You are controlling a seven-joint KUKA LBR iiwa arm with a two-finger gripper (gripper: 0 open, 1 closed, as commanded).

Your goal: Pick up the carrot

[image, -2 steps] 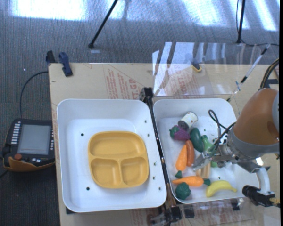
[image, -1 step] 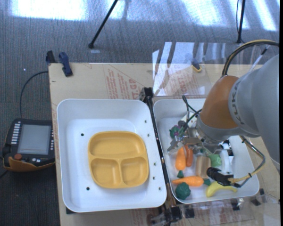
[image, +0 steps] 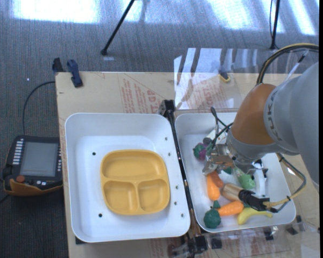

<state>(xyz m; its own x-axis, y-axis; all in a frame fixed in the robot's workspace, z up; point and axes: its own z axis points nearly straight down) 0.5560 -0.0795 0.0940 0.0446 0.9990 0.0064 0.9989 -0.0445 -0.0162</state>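
Down at the near edge of the right bin [image: 288, 195] lies the carrot [image: 230, 208], beside a green vegetable [image: 212, 218] and a yellow banana [image: 254, 214]. Just beyond, the gripper [image: 219, 163] hangs low over the toy pile. Leftward, a yellow divided plate [image: 135, 181] sits in the left bin [image: 81, 144].

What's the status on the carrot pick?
End effector low in right bin, finger state unclear. Carrot lies free near the front wall. Broccoli and banana crowd it; second orange piece lies close by.
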